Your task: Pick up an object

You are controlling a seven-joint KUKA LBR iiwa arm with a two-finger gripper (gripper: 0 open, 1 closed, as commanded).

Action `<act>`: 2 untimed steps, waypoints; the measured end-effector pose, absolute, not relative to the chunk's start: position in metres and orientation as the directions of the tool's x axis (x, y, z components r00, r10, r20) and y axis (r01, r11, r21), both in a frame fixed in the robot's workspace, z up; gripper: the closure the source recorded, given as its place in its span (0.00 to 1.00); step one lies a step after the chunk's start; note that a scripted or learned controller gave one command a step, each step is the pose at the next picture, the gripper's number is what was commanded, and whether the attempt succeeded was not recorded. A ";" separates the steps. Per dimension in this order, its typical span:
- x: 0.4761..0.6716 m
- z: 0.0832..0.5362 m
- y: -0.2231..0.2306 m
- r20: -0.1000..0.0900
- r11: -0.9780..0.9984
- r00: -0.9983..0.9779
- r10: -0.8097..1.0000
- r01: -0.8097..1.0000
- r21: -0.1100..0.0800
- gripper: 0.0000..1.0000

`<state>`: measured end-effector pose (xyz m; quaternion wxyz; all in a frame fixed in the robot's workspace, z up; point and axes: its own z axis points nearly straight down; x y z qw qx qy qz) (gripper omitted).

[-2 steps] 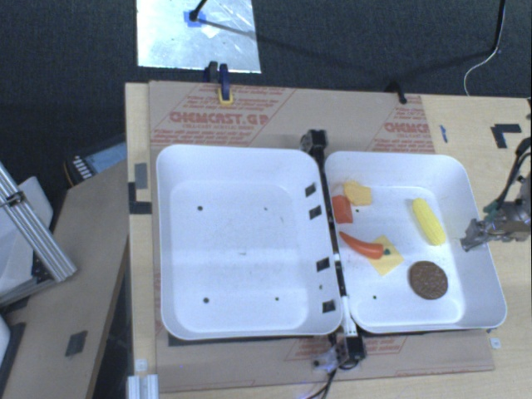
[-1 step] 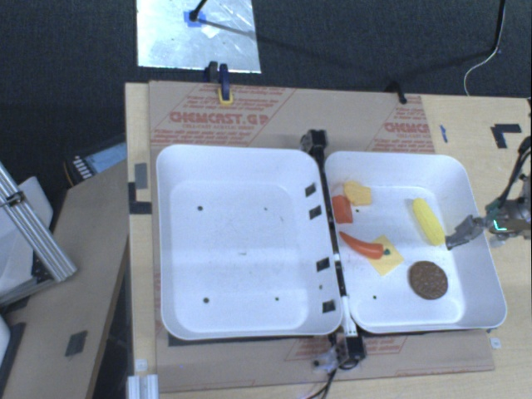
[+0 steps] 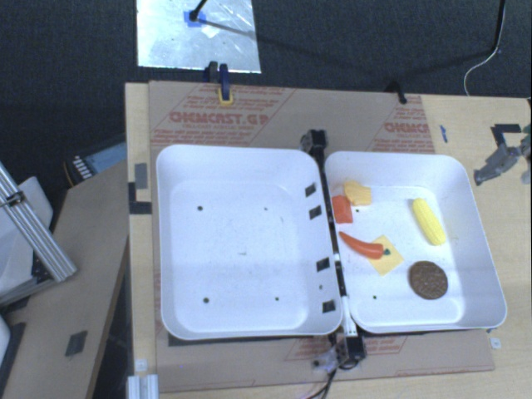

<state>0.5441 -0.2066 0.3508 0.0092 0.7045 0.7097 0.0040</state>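
The right bin (image 3: 465,306) holds several toy foods. A yellow corn cob (image 3: 429,221) lies toward its right side, and a brown round cookie (image 3: 428,279) sits near the front. A red chili pepper (image 3: 362,244) rests partly on a yellow cheese slice (image 3: 388,259). An orange-red block (image 3: 342,209) and a small yellow piece (image 3: 358,193) lie by the bin's left wall. My gripper (image 3: 497,165) shows as a grey shape at the far right edge, outside the right bin and away from all the objects.
The left bin (image 3: 174,223) stands beside the right one, joined by a divider with black clips (image 3: 320,214). Both sit on a cardboard sheet (image 3: 249,115). A shiny metal plate (image 3: 198,22) lies at the back, and an aluminium rail (image 3: 33,231) stands at the left.
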 end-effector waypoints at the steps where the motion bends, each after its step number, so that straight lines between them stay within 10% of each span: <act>1: 0.554 0.422 -0.207 -0.004 0.006 -0.006 1.000 1.000 0.011 0.00; 2: 0.571 0.504 -0.206 -0.005 0.006 -0.006 1.000 1.000 0.013 0.00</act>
